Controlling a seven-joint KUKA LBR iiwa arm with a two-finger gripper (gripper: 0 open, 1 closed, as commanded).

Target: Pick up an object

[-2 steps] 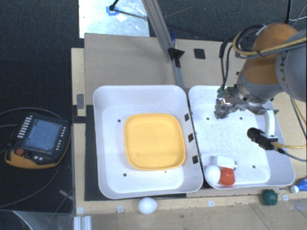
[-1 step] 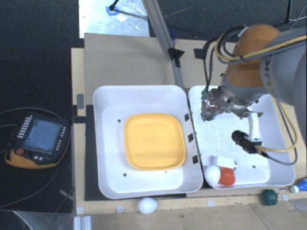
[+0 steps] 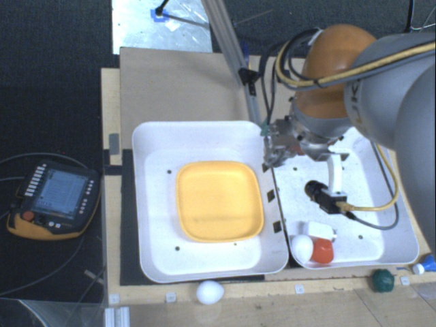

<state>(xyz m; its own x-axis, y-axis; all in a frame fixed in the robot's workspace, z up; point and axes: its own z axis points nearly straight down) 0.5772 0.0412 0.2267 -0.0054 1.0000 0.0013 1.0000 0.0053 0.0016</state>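
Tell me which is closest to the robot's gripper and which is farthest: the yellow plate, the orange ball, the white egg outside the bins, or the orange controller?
Measured from the gripper in the camera view:
1. Yellow plate, in the left bin, just left of it.
2. Orange ball, at the right bin's near edge.
3. White egg, on the bench below the left bin.
4. Orange controller, far left, off the bench.

From my console I saw the arm (image 3: 381, 67) reaching in over the right bin (image 3: 398, 247), its gripper (image 3: 276, 148) low at that bin's far left corner; I could not make out its fingers. A yellow plate (image 3: 219, 200) lay flat in the middle of the left bin (image 3: 153, 182). A white ball (image 3: 301, 245) and an orange object (image 3: 322, 251) sat touching at the right bin's near edge. A white egg (image 3: 210, 292) lay on the bench just beyond the left bin's near edge.
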